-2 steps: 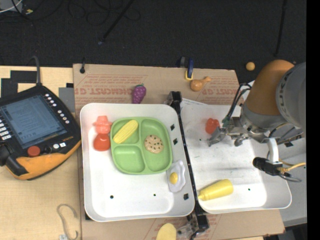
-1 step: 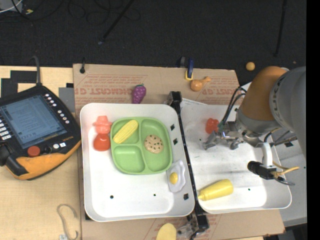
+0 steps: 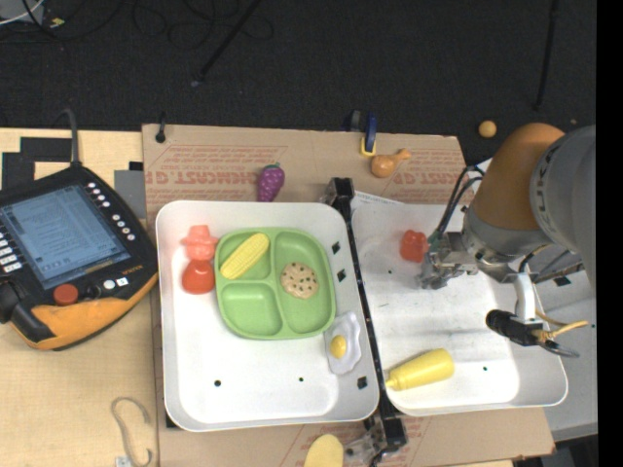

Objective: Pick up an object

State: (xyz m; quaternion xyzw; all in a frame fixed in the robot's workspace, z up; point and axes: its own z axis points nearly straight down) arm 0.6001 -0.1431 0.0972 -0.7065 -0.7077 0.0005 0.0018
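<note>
A yellow rounded object [image 3: 324, 449] is seen at the near edge of the bench, just outside the bins, partly cut off. Inside the right bin [image 3: 545, 397], a yellow mustard-style bottle [image 3: 421, 370] lies on its side at the near left corner. A toy fried egg [image 3: 340, 343] is draped over the near right rim of the left bin [image 3: 195, 397], beside the divide between the two bins. Farther in, a green divided plate [image 3: 261, 314] is set in the left bin; a yellow corn cob [image 3: 242, 254] lies in its far left compartment and a chocolate-chip cookie [image 3: 299, 280] in its far right one. A red and pink toy [image 3: 199, 260] stands touching the plate's left edge. To the left of the bins a teach pendant [image 3: 63, 251] rests on the bench. In the right bin, the gripper [image 3: 440, 270] is lowered near the bin floor, just near and right of a small red object [image 3: 413, 245], which sits apart from it; the fingers are too dark and small for their spacing to be judged, so perhaps nothing is held. Beyond the bins, on the cardboard, a purple grape cluster [image 3: 271, 180] and an orange duck-like toy [image 3: 388, 161] are placed.
</note>
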